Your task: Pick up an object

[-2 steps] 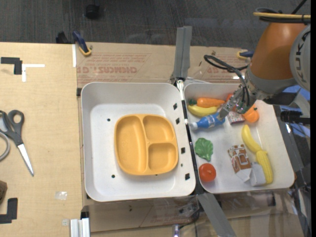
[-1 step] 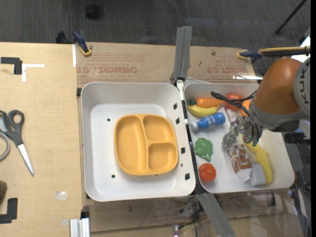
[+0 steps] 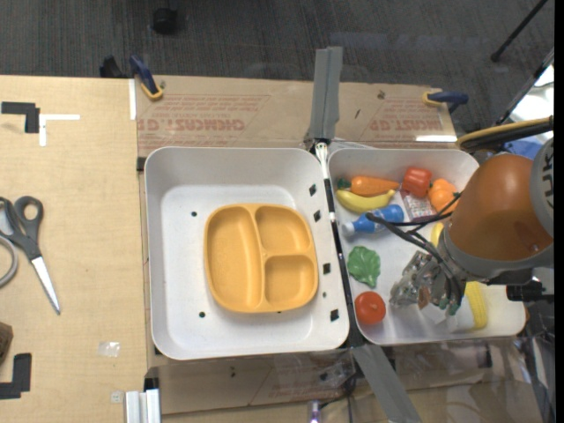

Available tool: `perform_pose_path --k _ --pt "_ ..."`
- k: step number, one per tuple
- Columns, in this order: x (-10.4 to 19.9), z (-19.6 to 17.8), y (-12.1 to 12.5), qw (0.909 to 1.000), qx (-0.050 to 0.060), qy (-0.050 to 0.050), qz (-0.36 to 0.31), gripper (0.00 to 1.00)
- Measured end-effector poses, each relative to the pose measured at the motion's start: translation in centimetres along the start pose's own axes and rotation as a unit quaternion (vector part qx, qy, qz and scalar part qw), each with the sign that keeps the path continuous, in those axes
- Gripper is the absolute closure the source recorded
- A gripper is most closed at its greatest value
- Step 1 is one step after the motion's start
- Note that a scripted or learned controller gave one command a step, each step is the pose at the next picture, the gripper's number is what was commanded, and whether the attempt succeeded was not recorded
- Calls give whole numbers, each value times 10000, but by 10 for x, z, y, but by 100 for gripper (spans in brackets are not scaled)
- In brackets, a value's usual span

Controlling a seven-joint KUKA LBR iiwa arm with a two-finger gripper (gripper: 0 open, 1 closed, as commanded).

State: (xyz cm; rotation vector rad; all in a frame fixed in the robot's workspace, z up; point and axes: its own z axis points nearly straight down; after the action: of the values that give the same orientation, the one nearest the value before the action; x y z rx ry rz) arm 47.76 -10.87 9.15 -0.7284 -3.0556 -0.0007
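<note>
A: Start from the orange divided plate (image 3: 261,258). What lies to its left?

B: A pair of grey-handled scissors (image 3: 33,247) on the wooden surface (image 3: 79,183), well apart from the plate, with the blades pointing down and to the right. The plate itself sits in the middle of the left bin (image 3: 167,236).

A: And to the plate's right?

B: The right bin (image 3: 401,329) holds the toys. Nearest the plate are a green leafy piece (image 3: 364,265) and, below it, a red tomato (image 3: 370,307). Up and to the right of the plate lies a yellow banana (image 3: 365,201), its long axis running left to right, ends curving upward. Just above it, a carrot-like orange piece (image 3: 374,184) lies the same way. A blue piece (image 3: 374,221) sits under the banana, and a red pepper (image 3: 417,181) and an orange fruit (image 3: 442,192) lie further right.

A: The tool?

B: The tool (image 3: 429,291) hangs low in the right bin, right of the tomato and well right of the plate, under the orange-banded wrist (image 3: 498,214). I cannot tell how it stands or whether it has anything. Beside it a yellow piece (image 3: 476,305) stands lengthwise up and down.
</note>
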Motion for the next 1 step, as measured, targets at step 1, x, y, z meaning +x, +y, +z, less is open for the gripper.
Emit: perform_pose_path --k 1 --pt "-57 0 2 9385 5 -9 3453 100"
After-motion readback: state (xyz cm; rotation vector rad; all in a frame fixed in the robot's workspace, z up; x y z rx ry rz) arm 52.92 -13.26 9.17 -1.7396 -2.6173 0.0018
